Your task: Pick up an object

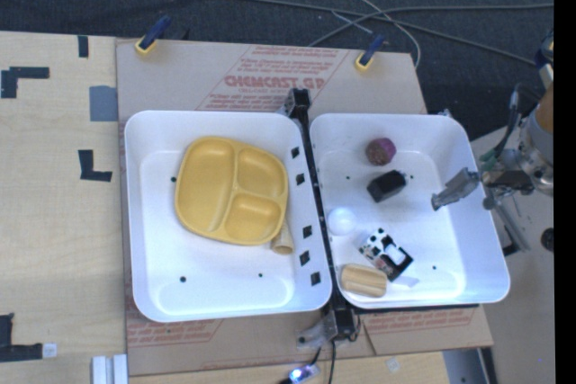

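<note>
Target objects: no single object was named by the task; five candidates were seen lying loose in the right bin [486,283], none of them lifted.
Purple ball [380,150]: seen near the bin's far edge, apart from the rest, so judged easy to approach.
Black block [387,185]: seen just in front of the ball, near the bin's middle, and nearest the gripper.
White ball [341,220]: seen close to the bin's left wall; the wall was judged likely to crowd a grasp.
Black-and-white toy [385,253]: seen toward the near edge, touching or almost touching the tan block.
Tan block [364,281]: seen at the near-left corner, lying flat.
Gripper [453,190]: seen over the bin's right edge, pointed inward toward the black block; nothing was seen between the fingers. Whether they were spread or closed could not be told.
Arm [531,157]: seen reaching in from beyond the right wall, probably placed for a descent into the bin.
Left bin [148,283]: held a yellow plate [232,191] near its middle, with a small tan piece [283,239] against the plate's near-right rim.
Task stage: judged as approach, no pick made.
</note>
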You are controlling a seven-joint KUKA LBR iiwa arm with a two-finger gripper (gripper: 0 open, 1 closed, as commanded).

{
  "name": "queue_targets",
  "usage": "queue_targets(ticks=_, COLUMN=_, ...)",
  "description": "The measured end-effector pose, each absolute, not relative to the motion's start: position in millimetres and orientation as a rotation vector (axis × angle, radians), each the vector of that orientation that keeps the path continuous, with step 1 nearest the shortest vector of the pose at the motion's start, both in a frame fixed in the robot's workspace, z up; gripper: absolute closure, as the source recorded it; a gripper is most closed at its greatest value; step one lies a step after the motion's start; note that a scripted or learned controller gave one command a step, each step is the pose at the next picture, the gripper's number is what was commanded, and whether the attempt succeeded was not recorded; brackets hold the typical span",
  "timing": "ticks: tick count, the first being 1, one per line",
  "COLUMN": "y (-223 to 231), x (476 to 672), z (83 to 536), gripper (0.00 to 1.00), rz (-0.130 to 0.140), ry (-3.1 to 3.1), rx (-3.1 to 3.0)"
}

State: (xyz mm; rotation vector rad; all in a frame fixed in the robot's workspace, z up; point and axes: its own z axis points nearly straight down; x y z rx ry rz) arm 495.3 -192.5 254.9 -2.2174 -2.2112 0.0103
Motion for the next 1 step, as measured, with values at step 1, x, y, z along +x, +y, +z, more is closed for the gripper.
queue_targets(ticks=1, y=-192.2, x=497.5, z=260.3, gripper=0.0, rz=0.002, ry=-2.222, rx=-2.22)
